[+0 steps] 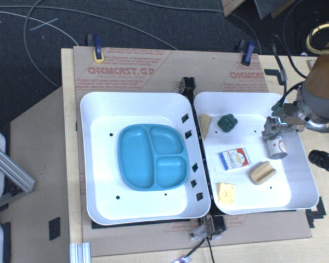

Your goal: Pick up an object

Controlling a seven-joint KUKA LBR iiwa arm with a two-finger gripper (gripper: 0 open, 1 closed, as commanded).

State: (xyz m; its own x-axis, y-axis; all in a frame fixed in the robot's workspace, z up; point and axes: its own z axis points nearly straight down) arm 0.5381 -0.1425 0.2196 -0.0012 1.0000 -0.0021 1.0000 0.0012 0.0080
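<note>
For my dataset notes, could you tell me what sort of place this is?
Probably a robotics lab bench: two white bins clamped to a board, loose cables on dark carpet, and a gripper over small toy-like items.

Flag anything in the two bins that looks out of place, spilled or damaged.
Nothing stands out. The blue divided plate sits flat in the left bin; the small items in the right bin lie apart and look intact.

Grey arm [318, 100] showing an orange band above its wrist, black cables trailing alongside, silvery metal gripper [274, 141] gleaming below.
</note>
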